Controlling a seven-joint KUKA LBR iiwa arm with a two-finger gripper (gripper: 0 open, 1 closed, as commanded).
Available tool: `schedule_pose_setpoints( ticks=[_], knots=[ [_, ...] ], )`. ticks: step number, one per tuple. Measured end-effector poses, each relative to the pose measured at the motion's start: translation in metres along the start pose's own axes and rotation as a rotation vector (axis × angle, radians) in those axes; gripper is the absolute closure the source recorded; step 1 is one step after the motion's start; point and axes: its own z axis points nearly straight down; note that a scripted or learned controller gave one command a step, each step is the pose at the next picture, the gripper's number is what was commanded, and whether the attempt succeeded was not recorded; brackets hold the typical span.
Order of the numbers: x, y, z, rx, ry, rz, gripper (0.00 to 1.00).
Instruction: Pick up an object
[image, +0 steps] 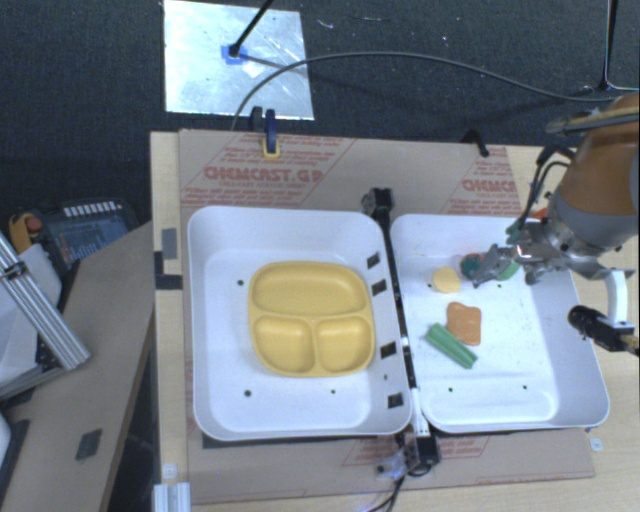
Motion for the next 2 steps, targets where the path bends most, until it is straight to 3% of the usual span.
schedule_pose_setpoints(
  ticks=[1,2],
  knots=[
    [0.000,0.003,-0.006,-0.011,-0.002,-0.002,0.00],
    [0.003,0.012,0.041,-0.010,-0.001,-0.005,0.00]
  ],
)
